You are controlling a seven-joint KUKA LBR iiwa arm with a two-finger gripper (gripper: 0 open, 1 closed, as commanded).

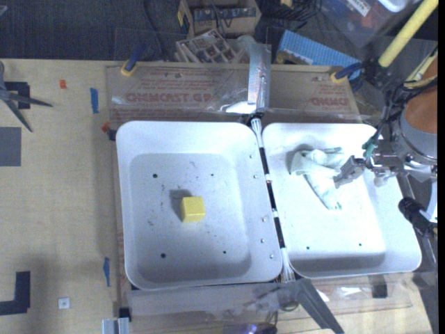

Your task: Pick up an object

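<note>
A small yellow block (193, 209) lies near the middle of the left bin (139, 145). A crumpled white and pale green cloth (316, 170) lies in the upper middle of the right bin (361, 245). My gripper (360, 172) hangs low over the right bin's upper right part, at the cloth's right end and close to it or touching it. Nothing can be made out held in the gripper. The grey arm with its orange band (424, 113) comes in from the right edge.
The two bins meet at a central rim (268, 186). Clear plastic sheeting and cardboard (181, 89) lie behind the bins. Clutter with boxes and cables (222, 19) stands at the back. The wooden bench (49, 207) extends to the left.
</note>
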